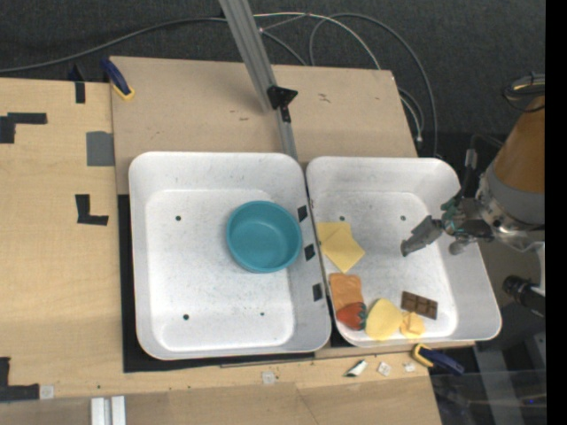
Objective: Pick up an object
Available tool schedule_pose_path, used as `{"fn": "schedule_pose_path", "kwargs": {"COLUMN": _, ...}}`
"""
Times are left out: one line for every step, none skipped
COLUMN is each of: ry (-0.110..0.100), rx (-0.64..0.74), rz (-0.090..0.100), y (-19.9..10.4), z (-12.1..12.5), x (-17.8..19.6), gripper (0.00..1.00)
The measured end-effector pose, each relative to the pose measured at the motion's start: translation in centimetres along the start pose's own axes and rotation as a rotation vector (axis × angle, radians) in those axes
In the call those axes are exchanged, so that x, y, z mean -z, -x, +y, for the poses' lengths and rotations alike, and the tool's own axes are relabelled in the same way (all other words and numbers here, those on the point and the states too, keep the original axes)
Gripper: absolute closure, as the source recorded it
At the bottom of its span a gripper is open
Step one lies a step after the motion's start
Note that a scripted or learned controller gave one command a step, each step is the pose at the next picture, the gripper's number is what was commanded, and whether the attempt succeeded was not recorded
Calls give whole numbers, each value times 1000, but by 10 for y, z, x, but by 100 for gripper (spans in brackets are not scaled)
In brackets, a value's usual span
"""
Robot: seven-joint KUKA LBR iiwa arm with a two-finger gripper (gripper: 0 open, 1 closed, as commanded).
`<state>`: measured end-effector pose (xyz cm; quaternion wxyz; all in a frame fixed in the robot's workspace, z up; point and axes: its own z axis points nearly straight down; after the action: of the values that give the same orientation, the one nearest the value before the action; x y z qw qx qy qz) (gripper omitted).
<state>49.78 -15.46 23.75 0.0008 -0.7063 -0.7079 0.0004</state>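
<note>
The gripper (423, 239) hangs over the right side of the right bin (443, 171), reaching in from the right edge of the view, with nothing between its fingers; whether they are spread or pressed together I cannot tell at this angle. Every candidate object lies toward the near-left of the tool, clustered along the bin's front and left. The closest is the brown chocolate bar (419, 305), near the front wall with its long axis running roughly left to right. Further left sit the yellow piece (383, 320), the red item (351, 315) touching the orange block (345, 288), and the yellow cheese slice (341, 245) against the left wall. The blue bowl (263, 235) is well apart, in the left bin (159, 237). The coming move probably calls for travel forward and down.
</note>
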Motion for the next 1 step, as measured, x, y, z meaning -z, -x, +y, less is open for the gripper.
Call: {"fn": "schedule_pose_path", "kwargs": {"ry": 0, "rx": 0, "rz": 0, "y": 0, "z": 0, "x": 0, "gripper": 0}}
